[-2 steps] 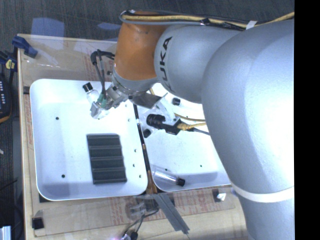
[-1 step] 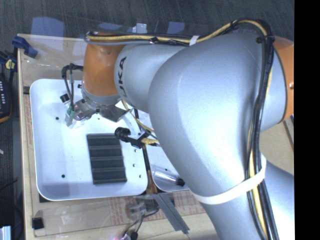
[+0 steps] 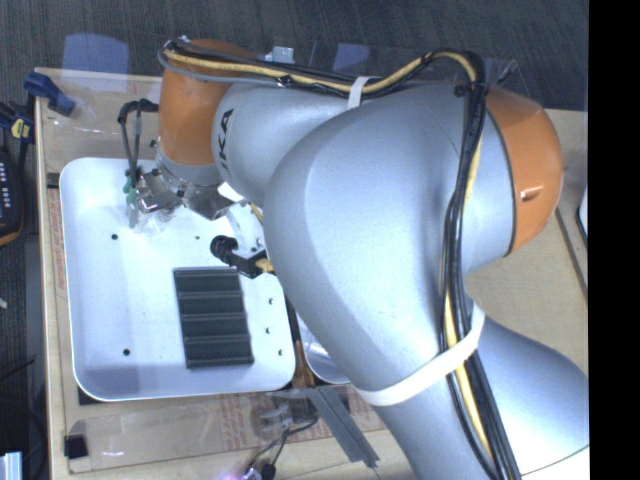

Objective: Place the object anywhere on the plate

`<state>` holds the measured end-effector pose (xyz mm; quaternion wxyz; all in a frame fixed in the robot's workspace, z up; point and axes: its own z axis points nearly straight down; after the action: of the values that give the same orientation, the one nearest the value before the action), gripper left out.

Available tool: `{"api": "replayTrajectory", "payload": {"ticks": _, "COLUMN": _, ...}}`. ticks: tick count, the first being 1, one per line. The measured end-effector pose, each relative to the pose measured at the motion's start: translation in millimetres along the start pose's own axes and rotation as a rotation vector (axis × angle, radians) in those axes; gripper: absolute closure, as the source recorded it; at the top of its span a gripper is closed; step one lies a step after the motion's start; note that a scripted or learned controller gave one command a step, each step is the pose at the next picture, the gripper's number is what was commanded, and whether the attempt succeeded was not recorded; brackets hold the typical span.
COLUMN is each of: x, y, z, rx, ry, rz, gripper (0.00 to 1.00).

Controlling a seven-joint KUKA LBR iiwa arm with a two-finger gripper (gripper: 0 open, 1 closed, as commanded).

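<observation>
White left bin (image 3: 100,268), dark ribbed rectangular object (image 3: 212,316) lying flat inside

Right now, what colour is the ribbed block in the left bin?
Dark grey, nearly black; the ribbed block shows in the camera view.

Viewpoint: above the bench, looking down at a slant.
Nearness: close; the arm (image 3: 400,248), entering from the right, looms large.
Coverage: left bin (image 3: 100,298) in full, second bin mostly hidden.
</observation>
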<state>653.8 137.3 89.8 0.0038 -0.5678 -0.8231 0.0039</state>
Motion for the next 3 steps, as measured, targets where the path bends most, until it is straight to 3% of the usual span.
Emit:
{"api": "replayTrajectory", "payload": {"ticks": 1, "x": -5, "y": -50, "z": -1, "rx": -0.006, "ry": -0.002, "rz": -0.313, "gripper": 1.00}}
{"api": "replayTrajectory", "payload": {"ticks": 2, "x": 92, "y": -103, "z": -3, "rx": -0.007, "ry": -0.009, "rz": -0.642, "gripper": 1.00}}
{"api": "replayTrajectory", "payload": {"ticks": 3, "x": 45, "y": -162, "z": -13, "rx": -0.004, "ry": -0.004, "rz": -0.997, "gripper": 1.00}}
